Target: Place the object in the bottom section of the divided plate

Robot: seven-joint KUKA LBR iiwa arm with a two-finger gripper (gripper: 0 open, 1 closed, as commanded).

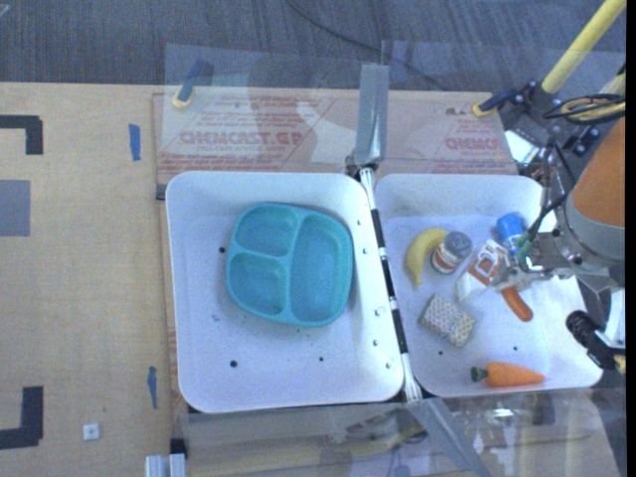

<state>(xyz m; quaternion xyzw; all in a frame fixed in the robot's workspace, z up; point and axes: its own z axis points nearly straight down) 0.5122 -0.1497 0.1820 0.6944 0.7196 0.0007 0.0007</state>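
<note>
The teal divided plate (291, 263) lies in the left bin (199, 346), with two small sections on its left and one long section on its right; all hold nothing. My gripper (527, 262) hangs low over the right bin (556, 351), near its right side. It sits just right of a red and white carton (488, 263), below a blue-capped item (510, 227) and above an orange-red sausage (517, 303). Nothing can be made out held in it.
The right bin also holds a banana (424, 252), a small can (453, 251), a patterned sponge (447, 319) and a carrot (511, 374) near its front. A ridge (383, 266) divides the two bins. Cables and a yellow pole (586, 38) are at the back right.
</note>
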